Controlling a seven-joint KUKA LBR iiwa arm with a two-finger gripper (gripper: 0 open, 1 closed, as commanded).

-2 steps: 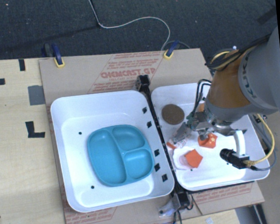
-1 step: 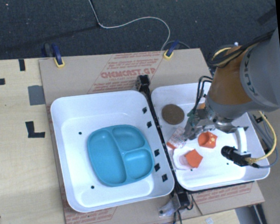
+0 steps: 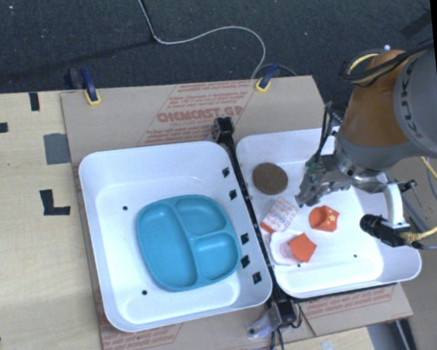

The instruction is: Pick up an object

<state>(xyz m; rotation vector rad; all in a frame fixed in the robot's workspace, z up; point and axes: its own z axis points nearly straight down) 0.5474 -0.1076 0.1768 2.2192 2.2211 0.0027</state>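
Note:
The right bin (image 3: 345, 273) holds a brown round disc (image 3: 269, 178), a white packet with red print (image 3: 279, 216), an orange block (image 3: 302, 247) and an orange-red object (image 3: 324, 218). My gripper (image 3: 310, 190) hangs low over the right bin, just above and to the left of the orange-red object and to the right of the packet. Nothing shows between its fingers.
The left bin (image 3: 107, 221) holds a blue divided tray (image 3: 186, 240). A black divider (image 3: 240, 199) runs between the bins. Both bins sit on a cardboard sheet (image 3: 188, 107) clamped at the back. A white cable (image 3: 211, 35) loops behind.

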